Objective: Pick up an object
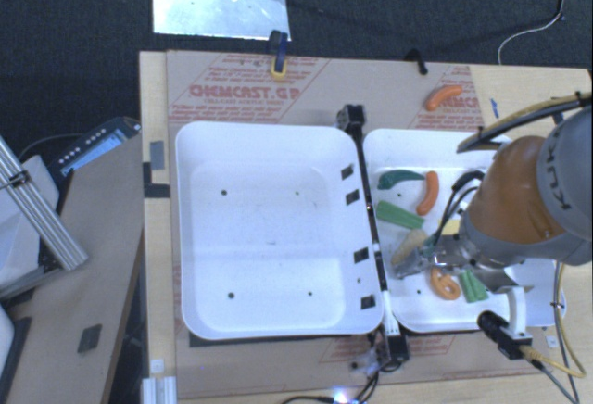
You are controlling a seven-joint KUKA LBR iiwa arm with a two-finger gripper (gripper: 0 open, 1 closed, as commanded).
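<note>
The right bin (394, 145) holds several small objects: a dark green curved piece (400, 178), an orange sausage shape (427, 193), a light green block (397, 215), an orange ring (445, 284) and a green piece (473, 287). My gripper (414, 259) hangs low over the front left part of this bin, below the arm's orange band (514, 194). A tan object (408, 247) lies right at the gripper's tip; whether it is touched or held cannot be made out. A bit of yellow (451, 227) peeks out beside the wrist.
The left bin (269, 226) lies beside the right one, with a black divider strip (363, 208) between them. An orange object (443, 97) rests on the cardboard behind the right bin. A yellow and blue clamp (278, 55) stands at the back edge.
</note>
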